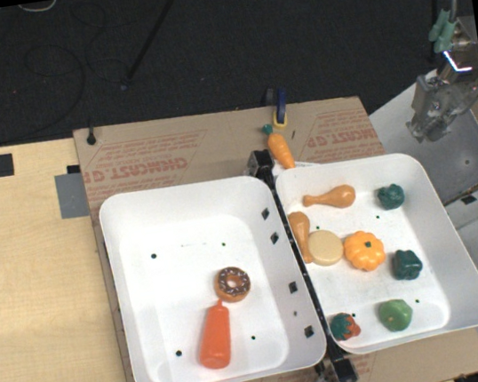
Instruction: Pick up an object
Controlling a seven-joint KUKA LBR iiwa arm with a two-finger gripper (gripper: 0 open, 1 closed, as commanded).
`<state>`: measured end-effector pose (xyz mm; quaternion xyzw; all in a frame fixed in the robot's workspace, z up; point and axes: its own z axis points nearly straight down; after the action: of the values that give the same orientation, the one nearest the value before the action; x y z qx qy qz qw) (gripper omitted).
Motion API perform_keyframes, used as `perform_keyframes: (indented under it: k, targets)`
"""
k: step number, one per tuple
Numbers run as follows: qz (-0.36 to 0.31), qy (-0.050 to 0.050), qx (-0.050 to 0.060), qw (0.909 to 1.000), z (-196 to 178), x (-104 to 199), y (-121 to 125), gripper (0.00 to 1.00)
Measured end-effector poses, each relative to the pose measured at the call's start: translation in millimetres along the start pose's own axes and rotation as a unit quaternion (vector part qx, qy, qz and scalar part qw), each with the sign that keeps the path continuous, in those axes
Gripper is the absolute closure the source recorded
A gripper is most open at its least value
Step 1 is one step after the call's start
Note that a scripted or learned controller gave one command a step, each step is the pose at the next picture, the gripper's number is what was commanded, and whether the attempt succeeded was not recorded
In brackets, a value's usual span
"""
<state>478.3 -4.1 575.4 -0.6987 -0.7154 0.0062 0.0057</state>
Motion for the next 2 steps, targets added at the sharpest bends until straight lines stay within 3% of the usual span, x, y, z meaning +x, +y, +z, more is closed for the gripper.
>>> perform_keyframes:
  k: [2]
  targets:
    - [0.008, 0.000, -0.004, 1.0000, 96, 106, 1, 1.00]
